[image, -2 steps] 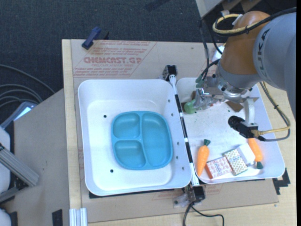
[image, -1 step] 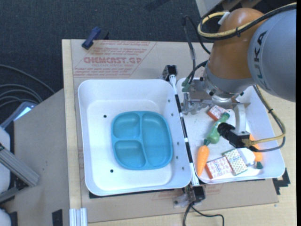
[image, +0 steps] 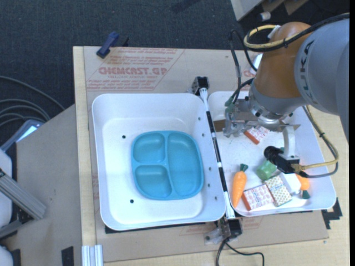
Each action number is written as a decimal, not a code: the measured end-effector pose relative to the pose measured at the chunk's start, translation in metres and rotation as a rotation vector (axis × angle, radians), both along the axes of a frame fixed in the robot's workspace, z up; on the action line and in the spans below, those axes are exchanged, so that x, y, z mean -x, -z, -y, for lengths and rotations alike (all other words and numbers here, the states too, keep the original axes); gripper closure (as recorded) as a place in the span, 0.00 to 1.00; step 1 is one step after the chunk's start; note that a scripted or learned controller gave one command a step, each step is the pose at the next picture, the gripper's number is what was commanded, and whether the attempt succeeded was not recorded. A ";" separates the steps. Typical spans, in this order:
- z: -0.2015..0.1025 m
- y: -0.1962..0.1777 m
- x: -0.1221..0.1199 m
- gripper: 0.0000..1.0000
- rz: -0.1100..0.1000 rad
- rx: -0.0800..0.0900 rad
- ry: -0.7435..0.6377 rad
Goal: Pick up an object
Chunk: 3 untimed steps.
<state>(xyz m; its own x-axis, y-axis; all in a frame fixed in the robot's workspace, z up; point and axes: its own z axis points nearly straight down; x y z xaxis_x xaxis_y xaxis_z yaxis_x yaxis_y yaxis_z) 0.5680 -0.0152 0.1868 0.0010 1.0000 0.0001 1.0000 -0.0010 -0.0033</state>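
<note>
Dark carpet lies around the bench (image: pixel 138 71), which has a brown board w/ red print under two white bins. Left bin (image: pixel 111 115) holds a blue divided plate (image: pixel 166 164), lying flat in the middle. Right bin (image: pixel 319 195) holds the small objects: toy carrot (image: pixel 238 187) near the divider, two small patterned boxes (image: pixel 266 194) just beside it, a green block (image: pixel 267 170) above them. Gripper (image: pixel 244 127) hangs low over the upper-left part of the right bin, near a small red-white item (image: pixel 256 134). Arm body hides the tips, so I cannot tell how wide it stands or if it has hold of sth.
</note>
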 end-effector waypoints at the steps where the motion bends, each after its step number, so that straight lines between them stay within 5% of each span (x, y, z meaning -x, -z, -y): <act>1: 0.073 0.002 -0.030 1.00 0.004 0.002 0.000; 2: 0.072 0.002 -0.030 0.00 0.004 0.001 -0.001; 3: 0.105 0.102 -0.009 0.00 0.001 0.000 0.000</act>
<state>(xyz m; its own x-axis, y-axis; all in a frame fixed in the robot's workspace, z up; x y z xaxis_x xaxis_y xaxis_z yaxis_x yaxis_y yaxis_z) 0.5772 -0.1205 0.0843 0.0013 1.0000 0.0001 1.0000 -0.0013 -0.0019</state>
